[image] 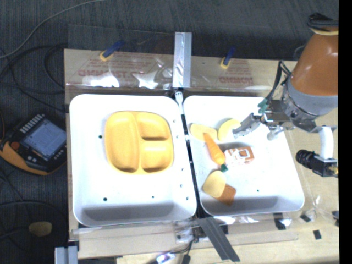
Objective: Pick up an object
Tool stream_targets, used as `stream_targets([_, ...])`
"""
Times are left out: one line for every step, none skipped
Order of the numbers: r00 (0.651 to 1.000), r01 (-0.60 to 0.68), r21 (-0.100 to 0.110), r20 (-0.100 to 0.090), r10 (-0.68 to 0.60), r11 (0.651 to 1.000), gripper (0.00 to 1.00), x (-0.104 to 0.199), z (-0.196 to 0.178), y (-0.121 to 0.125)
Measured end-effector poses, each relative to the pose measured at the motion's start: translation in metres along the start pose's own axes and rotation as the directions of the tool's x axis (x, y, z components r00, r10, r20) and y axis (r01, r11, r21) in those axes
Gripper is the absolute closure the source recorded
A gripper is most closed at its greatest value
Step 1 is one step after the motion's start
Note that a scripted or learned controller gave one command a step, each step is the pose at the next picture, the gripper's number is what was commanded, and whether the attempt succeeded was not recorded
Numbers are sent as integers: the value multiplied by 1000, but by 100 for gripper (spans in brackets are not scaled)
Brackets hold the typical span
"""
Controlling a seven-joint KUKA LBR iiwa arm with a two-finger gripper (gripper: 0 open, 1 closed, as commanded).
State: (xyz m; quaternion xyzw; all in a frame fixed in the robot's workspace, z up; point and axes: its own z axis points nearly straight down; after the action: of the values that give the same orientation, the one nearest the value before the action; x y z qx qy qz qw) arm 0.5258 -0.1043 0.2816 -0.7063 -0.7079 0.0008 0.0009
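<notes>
On bench (pixel 258 69): 2 white bins (pixel 88 202).

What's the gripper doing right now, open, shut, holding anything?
Gripper: over the right bin, near a pale yellow slice; open or shut cannot be told.

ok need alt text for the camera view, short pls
A robot arm's claw hovers over the right white bin, near a carrot, pale food pieces and a small packet. The left white bin holds a yellow divided tray.
</notes>
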Motion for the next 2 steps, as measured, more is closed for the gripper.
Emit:
stream_targets([999, -40, 1, 0, 40, 999, 0, 27, 99, 61])
stream_targets([997, 81, -12, 3, -81, 997, 0, 8, 193, 43])
